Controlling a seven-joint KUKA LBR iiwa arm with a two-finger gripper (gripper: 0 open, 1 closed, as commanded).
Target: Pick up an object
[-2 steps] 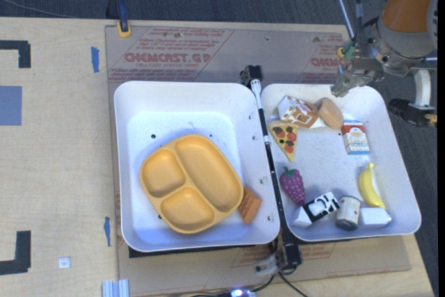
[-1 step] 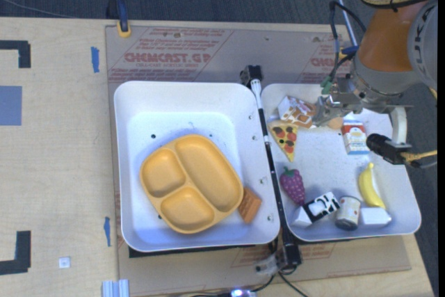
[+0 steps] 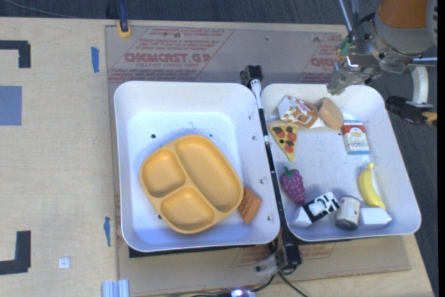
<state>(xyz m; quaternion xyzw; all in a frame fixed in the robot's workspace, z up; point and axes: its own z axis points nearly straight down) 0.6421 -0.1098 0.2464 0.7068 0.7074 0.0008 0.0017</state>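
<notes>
Bread roll (image 3: 331, 113) lies in right bin (image 3: 400, 170) near its far rim, long axis approx. along the bin's depth. Pincer (image 3: 338, 83) hovers just beyond and above it, w/ nothing held; opening I cannot tell.

- Even, bright overhead light; the white bins (image 3: 188, 97) read slightly overexposed.
- Soft, short shadows lie under the yellow tray (image 3: 191, 183).
- Focus moderately soft throughout; fine print on the cardboard sheet (image 3: 167, 52) blurs.
</notes>
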